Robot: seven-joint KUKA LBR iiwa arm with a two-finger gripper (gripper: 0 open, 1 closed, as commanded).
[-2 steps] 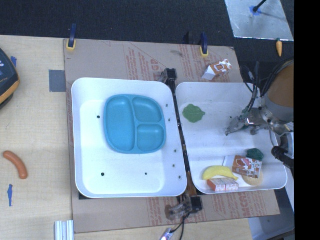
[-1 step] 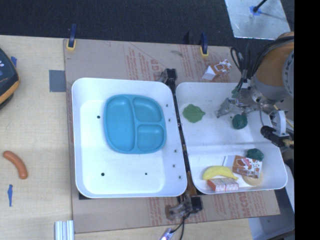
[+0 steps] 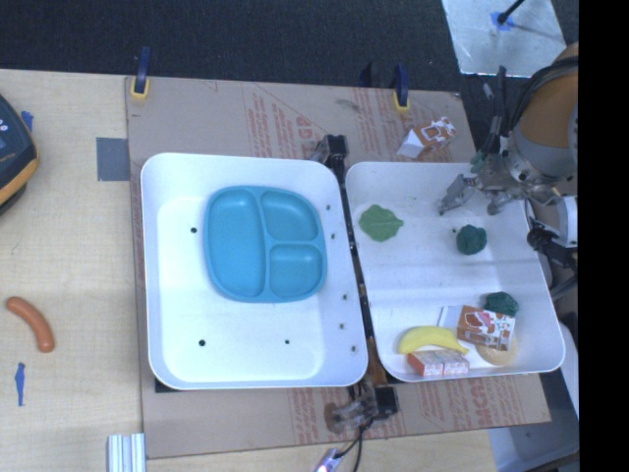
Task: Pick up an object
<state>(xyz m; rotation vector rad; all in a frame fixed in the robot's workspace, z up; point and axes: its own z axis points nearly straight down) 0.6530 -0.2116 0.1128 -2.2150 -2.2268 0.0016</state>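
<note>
A: Objects sit in the right bin (image 3: pixel 393 180): green leaf (image 3: pixel 379 222), two dark green lumps (image 3: pixel 471 239), banana (image 3: pixel 429 338), two packets (image 3: pixel 486 328).

B: Nearest the gripper (image 3: pixel 479 191)?

A: The upper lump, just below it (fingers spread, holding nothing). Left bin (image 3: pixel 157 264) holds one blue tray (image 3: pixel 264 243).

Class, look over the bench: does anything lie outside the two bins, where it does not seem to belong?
Yes. A toy sausage lies on the bare wood left of the left bin, and a small printed packet sits on the cardboard just behind the right bin, both apart from the items inside.
</note>
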